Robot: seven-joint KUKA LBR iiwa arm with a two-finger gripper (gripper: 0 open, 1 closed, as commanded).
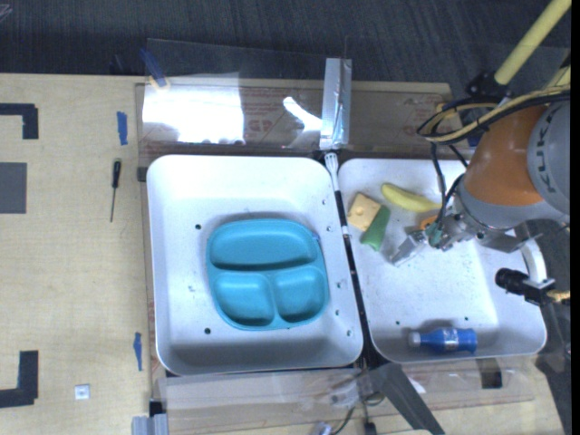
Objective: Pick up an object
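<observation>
The gripper (410, 243) is hanging low in the right bin (507, 324), just beside the green block (375, 227) near the bin's far left corner; nothing is showing between the jaws, and their spread is unclear, so lifting seems yet undone.

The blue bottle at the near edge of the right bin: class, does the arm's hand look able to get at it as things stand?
Probably yes. The blue bottle lies alone on bare bin floor, apart from the hand, which hangs over the same right bin with nothing between them.
</observation>
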